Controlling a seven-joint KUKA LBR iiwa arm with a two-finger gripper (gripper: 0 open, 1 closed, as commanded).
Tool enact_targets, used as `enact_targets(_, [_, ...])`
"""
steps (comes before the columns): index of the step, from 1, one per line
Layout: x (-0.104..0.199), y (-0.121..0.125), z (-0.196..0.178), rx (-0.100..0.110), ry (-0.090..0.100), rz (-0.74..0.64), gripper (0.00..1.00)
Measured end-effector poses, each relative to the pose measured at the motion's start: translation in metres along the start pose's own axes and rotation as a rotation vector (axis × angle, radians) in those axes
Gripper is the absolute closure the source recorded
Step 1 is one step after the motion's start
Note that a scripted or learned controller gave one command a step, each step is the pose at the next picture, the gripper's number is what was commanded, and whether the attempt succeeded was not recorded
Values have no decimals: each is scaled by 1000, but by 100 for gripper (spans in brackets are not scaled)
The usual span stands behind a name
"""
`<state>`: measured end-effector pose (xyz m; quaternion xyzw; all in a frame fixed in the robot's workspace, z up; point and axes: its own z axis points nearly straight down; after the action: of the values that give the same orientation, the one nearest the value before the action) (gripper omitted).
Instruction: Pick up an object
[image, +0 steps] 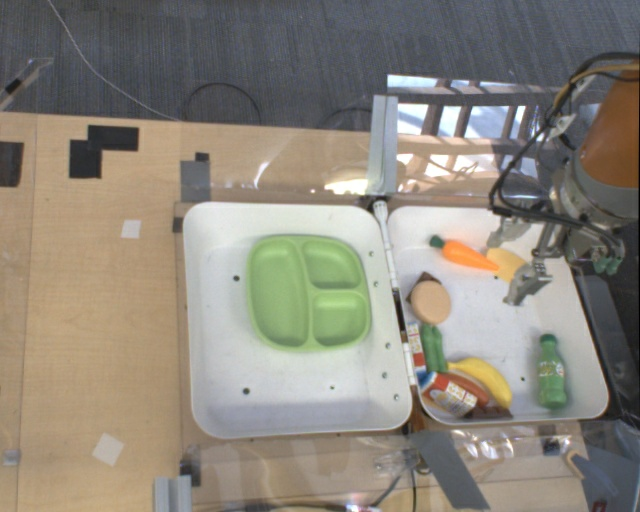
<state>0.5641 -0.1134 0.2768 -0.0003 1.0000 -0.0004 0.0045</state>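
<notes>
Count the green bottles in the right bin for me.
2. One green bottle stands near the right bin's right wall; another lies by the left wall, under the tan disc. The pile may hide more.

Even, fairly bright overhead light falls across the pale wooden counter (90, 330), and the two shallow white plastic bins (215, 400) come close to washing out, their walls hard to tell from their floors. Glare streaks the clear sheet along the counter's far edge (330, 175), where bright patches and slatted bands of light and shadow lie near the far right corner. Shadows under the things in the bins are soft and short, and the picture is slightly grainy, with small labels unreadable and the grey robot arm (600, 190) a little soft at the right edge.
</notes>
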Motion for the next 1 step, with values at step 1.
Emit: enact_targets(1, [-8, 2, 178, 0, -5, 181, 0])
